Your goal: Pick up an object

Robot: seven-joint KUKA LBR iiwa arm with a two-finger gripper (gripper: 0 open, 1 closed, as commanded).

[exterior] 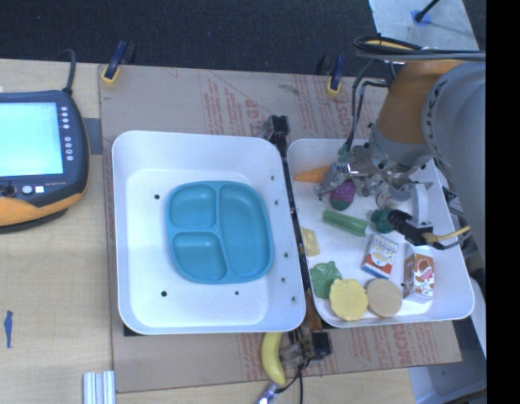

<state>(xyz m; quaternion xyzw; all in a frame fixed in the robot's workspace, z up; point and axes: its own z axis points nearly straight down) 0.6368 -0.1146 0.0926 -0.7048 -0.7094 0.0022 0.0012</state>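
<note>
Gripper (354, 178) low in right bin (445, 310), directly over purple object (342, 194); object just left of green cylinder's (344, 222) upper end, beside orange carrot (311, 175). Jaw spread: cannot tell.

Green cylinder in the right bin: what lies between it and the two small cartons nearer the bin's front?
In the camera view, bare white bin floor separates the green cylinder from the red-and-white cartons; nothing lies in that gap.

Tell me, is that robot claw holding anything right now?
It cannot be told. The gripper sits right over a purple object in the right bin, but no grasp is visible.
</note>
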